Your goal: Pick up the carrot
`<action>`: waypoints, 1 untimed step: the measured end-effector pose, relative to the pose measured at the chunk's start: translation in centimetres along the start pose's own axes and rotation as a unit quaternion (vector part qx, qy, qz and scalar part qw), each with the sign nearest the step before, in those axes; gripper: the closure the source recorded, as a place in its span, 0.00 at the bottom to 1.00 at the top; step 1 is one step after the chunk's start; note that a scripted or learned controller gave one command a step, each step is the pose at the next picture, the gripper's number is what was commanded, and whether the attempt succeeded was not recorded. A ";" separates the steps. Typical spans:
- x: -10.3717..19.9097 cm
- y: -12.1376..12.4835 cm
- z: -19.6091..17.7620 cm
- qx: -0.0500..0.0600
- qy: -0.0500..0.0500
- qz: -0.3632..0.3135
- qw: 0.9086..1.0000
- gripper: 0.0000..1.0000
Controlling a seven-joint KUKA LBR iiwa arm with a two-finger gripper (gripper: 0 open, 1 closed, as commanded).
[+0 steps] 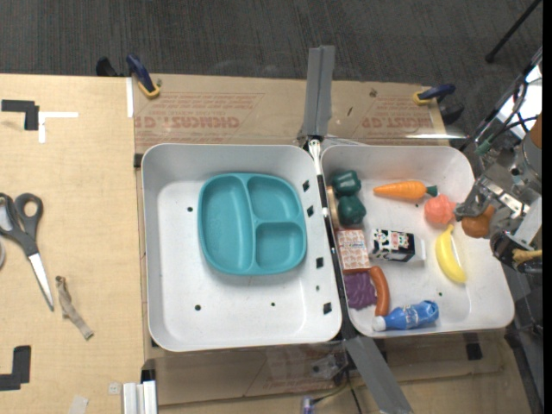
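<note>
The carrot (401, 191), orange with a green top, lies on its side near the back of the right bin (483, 313), its green end pointing right. My gripper (479, 207) hangs over the bin's right edge, about a hand's width right of the carrot and apart from it. A small orange-brown lump (475, 226) sits right under the gripper; whether it is held is unclear.
A pink ball (439, 210) and a banana (449, 255) lie between carrot and gripper. Also in the right bin are a green pepper (347, 195), a milk carton (393, 245), a snack packet (351, 248), a sausage (380, 287) and a blue bottle (410, 316). The left bin holds a teal divided plate (253, 222).
</note>
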State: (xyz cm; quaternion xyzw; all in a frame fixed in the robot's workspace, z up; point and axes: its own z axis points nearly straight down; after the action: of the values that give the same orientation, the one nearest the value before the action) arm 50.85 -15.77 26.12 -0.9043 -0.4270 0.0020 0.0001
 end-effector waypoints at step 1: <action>0.0 0.0 0.0 0.000 0.000 0.000 1.000 0.00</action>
State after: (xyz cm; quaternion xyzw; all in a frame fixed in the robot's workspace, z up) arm 50.85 -15.76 26.12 -0.9043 -0.4269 0.0020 0.0003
